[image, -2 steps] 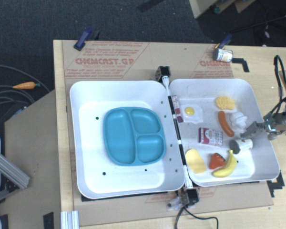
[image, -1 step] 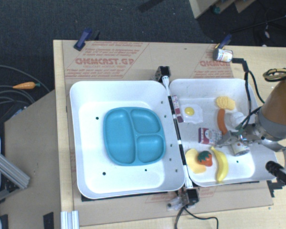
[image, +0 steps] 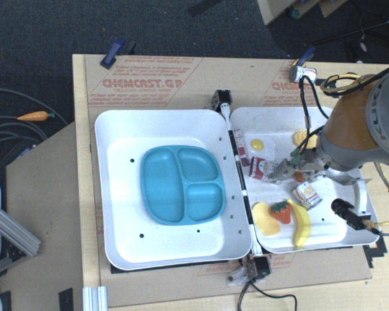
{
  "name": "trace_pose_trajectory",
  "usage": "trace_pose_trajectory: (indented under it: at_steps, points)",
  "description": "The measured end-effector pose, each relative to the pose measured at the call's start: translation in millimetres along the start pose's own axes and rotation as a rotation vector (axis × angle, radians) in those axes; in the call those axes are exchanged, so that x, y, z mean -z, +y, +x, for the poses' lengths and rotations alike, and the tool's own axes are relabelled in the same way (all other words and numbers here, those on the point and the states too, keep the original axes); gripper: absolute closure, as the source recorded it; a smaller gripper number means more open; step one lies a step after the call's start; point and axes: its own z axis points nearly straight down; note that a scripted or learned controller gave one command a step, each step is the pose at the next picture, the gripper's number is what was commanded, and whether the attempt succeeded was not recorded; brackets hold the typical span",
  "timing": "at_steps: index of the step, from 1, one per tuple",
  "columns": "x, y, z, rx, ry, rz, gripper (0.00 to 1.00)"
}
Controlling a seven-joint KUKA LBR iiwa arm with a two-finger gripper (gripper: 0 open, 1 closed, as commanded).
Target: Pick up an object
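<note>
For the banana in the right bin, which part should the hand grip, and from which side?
Probably the banana's middle, from above, fingers across its narrow width. It lies flat and curved along the bin's near edge; the strawberry touches its left side, so its right side is freer.

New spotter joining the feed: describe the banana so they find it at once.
Look in the right bin, at its near edge below the gripper. The banana is the long curved yellow piece; the yellow lump and red strawberry beside it are short and rounded.
</note>
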Motion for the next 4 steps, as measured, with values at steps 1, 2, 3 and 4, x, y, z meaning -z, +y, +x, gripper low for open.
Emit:
trace_pose_trajectory:
  at_steps: [1,2,3,4]
  points:
    - [10,1,1,0.001,0.001,-0.001,1.0]
    - [10,0,0,0.0,0.001,0.0,0.0]
    - [-4,79,42,0.001,0.001,0.009,0.0]
    - [6,79,41,0.001,-0.001,0.009,1.0]
